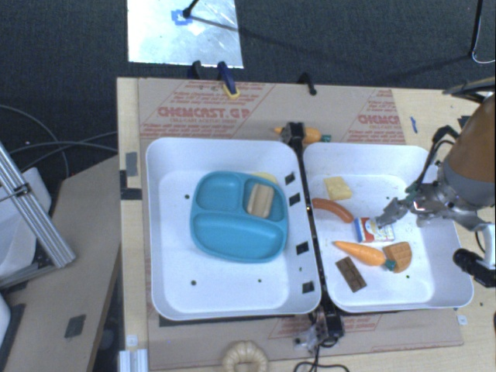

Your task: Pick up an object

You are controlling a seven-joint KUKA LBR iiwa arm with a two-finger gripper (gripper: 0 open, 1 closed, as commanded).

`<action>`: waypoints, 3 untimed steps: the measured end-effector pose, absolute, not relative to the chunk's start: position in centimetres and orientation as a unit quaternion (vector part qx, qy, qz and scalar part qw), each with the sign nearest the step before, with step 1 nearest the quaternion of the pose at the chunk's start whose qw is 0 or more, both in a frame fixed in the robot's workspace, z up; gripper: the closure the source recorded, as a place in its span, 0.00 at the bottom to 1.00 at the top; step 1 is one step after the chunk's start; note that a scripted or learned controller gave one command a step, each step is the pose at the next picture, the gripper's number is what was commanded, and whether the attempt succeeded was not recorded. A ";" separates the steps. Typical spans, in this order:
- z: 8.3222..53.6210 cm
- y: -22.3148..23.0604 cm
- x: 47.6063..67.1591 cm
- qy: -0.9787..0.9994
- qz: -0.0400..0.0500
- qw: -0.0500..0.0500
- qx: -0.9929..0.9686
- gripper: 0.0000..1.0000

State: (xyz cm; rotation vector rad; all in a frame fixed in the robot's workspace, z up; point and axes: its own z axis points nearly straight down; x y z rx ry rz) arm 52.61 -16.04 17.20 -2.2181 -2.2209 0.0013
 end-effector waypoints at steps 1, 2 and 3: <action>11.5 -15.5 51.8 -0.707 0.001 0.002 -0.707 0.00; 8.4 -15.4 52.0 -0.708 -0.001 -0.002 -0.706 0.00; 9.5 -15.5 51.9 -0.707 -0.001 -0.001 -0.707 1.00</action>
